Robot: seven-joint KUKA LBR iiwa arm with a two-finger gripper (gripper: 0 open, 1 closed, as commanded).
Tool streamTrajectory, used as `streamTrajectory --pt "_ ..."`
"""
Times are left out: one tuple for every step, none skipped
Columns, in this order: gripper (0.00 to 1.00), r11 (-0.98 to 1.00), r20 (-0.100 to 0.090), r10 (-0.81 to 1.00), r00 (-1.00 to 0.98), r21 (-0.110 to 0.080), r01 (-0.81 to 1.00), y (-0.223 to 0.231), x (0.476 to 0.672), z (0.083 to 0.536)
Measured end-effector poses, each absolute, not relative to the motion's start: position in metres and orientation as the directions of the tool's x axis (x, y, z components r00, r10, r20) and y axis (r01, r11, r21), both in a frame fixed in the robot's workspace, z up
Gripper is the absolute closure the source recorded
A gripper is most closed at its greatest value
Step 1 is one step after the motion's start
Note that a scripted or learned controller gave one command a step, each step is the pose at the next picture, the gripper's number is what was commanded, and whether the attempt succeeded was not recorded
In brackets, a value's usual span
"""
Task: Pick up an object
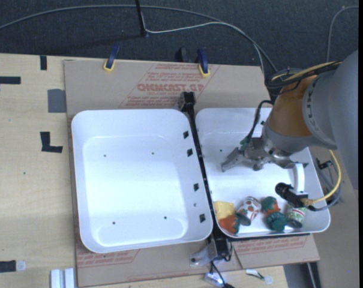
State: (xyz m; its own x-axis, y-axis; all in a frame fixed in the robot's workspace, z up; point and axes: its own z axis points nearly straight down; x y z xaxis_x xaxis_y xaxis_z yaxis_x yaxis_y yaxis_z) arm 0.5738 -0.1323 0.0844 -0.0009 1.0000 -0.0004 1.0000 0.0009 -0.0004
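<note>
Objects [259,212], small toys, sit heaped in the right bin's [229,122] near corner, below the pincer [238,159], which hangs spread wide, holding nothing, seemingly ready to descend.

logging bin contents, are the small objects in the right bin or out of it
In. The small objects are clustered inside the right bin, along its near wall.

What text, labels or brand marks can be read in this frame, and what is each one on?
"CHEMCAST GP": red print on the cardboard sheet behind the bins; blurred, so the reading is uncertain.
More red print on the cardboard's front edge: too small to read.
Small toys in the right bin: markings too blurred to read.
</note>
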Motion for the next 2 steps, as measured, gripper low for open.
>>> streamTrajectory --pt "1.0 0.001 -0.001 1.0 -0.001 0.001 1.0 -0.132 0.574 0.096" --pt "1.0 0.001 -0.001 1.0 -0.001 0.004 1.0 -0.128 0.581 0.155"
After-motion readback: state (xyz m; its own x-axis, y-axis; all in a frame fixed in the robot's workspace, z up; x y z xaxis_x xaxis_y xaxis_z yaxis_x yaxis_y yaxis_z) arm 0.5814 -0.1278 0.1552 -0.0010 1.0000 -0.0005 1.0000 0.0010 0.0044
